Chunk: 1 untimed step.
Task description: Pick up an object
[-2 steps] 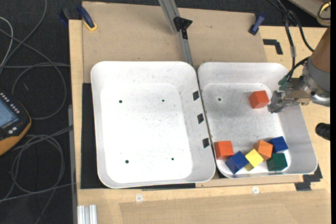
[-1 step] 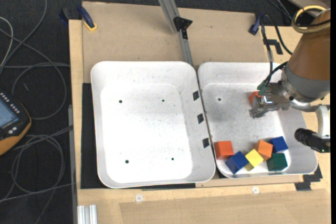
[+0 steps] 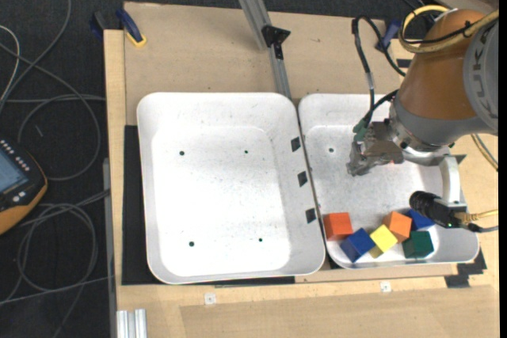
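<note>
Wooden bench [image 3: 206, 43] on dark carpet with loose cables, two white bins side by side. Left bin [image 3: 158, 170] shows just dark dots on its floor. Right bin [image 3: 333, 119] holds the blocks, all bunched along its near edge: orange block [image 3: 338, 225] at the left of the group, blue block [image 3: 357, 243] just beside it, yellow block [image 3: 383, 238] next, a second orange block [image 3: 400, 224] behind that, then green block [image 3: 418, 246] with another blue piece [image 3: 421, 218] touching it at the far right. My gripper [image 3: 363, 163] hangs over the middle of the right bin, apart from the blocks, nothing visible between its fingers. Can't tell if they're spread or pressed together from this angle. A metal pole [image 3: 253, 8] slants across the bench behind the bins.
</note>
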Each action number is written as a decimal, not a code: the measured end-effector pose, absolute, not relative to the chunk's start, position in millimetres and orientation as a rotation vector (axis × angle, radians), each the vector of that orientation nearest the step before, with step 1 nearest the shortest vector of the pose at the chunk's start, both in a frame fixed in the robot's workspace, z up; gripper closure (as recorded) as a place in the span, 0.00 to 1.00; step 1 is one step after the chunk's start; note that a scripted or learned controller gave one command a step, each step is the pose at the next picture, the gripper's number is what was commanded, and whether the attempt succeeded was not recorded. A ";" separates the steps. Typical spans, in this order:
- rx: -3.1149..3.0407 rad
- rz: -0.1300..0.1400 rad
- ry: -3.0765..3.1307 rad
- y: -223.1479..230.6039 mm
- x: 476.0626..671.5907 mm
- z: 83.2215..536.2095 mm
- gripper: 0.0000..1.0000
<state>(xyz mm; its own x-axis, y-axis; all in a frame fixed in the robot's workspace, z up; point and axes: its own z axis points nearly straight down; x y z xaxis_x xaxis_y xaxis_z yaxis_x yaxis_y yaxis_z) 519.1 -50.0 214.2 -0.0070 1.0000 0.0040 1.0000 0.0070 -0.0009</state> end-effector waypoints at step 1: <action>-2.211 -0.002 -2.226 1.4 513.2 209.2 1.00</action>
